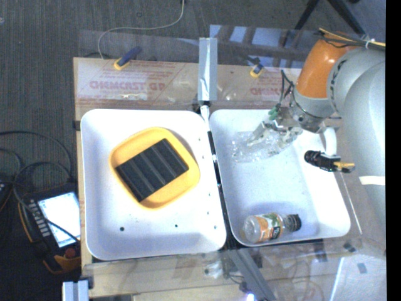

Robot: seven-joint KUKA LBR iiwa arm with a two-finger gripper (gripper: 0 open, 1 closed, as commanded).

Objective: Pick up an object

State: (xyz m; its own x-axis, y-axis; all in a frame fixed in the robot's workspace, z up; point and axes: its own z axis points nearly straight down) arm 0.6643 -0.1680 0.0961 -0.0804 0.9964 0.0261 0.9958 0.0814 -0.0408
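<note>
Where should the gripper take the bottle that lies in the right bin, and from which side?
Grip the bottle across its middle, at the orange label, coming straight down from above. It lies on its side along the near wall of the right bin, so fingers closing across the round body probably fit best.

One fixed overhead camera, slanted down, both white bins [94,187] framed

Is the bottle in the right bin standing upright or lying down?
Lying down. The bottle rests on its side near the front edge of the right bin, with its dark cap pointing toward the arm's side.
</note>
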